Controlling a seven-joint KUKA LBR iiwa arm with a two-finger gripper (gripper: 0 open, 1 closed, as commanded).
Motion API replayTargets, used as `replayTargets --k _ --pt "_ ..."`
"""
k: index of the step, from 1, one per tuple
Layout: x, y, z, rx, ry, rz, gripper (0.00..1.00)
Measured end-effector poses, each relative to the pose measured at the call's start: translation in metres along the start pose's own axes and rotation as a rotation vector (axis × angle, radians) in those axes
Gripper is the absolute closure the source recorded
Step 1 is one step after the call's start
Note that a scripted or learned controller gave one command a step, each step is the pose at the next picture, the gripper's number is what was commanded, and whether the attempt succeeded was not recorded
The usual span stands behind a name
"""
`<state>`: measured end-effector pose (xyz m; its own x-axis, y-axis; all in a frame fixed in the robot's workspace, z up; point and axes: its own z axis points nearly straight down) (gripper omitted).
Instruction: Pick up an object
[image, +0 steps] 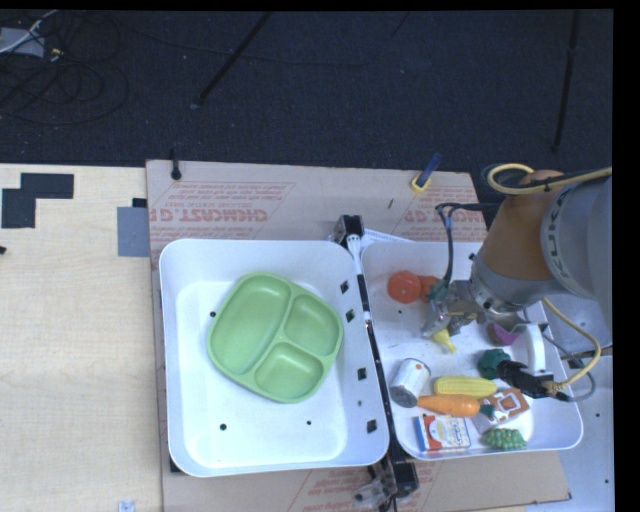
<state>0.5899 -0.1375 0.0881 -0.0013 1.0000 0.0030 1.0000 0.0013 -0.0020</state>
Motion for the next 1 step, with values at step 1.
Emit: replayTargets --k 1 --pt "0.0801 0.0107 -0.099 0.0 -0.002 -0.001 1.0"
